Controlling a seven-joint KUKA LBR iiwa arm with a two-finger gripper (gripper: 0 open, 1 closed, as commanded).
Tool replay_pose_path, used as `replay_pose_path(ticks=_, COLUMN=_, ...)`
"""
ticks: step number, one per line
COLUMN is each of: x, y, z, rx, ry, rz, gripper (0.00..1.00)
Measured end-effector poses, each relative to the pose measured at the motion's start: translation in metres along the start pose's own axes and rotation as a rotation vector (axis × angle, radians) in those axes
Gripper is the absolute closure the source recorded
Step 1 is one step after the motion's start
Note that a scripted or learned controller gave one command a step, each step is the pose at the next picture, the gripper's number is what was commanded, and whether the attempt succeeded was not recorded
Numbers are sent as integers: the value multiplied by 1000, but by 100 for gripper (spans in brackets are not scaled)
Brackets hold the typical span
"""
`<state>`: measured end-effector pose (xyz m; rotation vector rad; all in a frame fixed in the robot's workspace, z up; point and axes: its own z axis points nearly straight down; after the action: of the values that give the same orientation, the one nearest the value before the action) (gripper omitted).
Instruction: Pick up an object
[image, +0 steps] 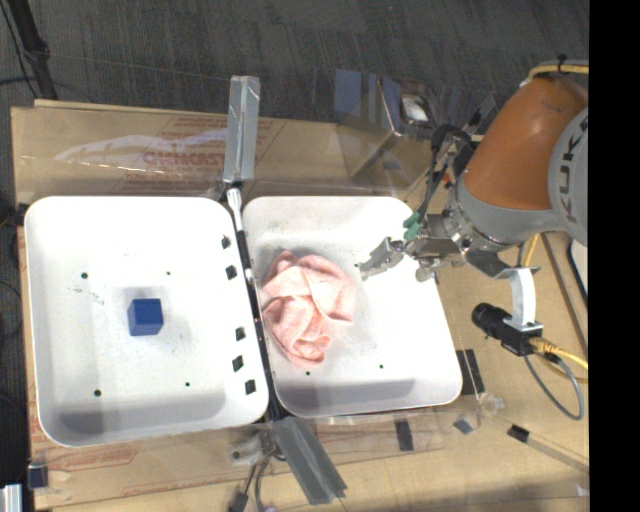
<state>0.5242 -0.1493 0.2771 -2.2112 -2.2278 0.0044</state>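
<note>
A crumpled pink cloth (306, 303) lies in the right bin (420, 350), toward its left wall. In the middle of the left bin (60, 400) sits a small blue cube (146, 316). My gripper (378, 260) hangs over the right bin's upper right part, just right of the cloth and apart from it. Its grey fingers point left toward the cloth, and nothing shows between them.
A metal divider with black clips (240, 300) runs between the two bins. Brown cardboard (120, 140) lies under and behind the bins. A yellow cable (565, 360) trails on the bench at the right.
</note>
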Motion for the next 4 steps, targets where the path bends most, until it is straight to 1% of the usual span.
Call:
replay_pose_path(ticks=1, x=-18, y=43, z=-54, rx=-4, ry=-1, rz=-89, gripper=0)
replay_pose_path(ticks=2, x=-2, y=40, z=19, rx=-1, ry=-1, rz=-214, gripper=0)
replay_pose_path(ticks=3, x=10, y=39, z=155, rx=1, ry=0, rz=-242, gripper=0)
replay_pose_path(ticks=4, x=2, y=80, z=183, rx=-5, ry=-1, rz=-254, gripper=0)
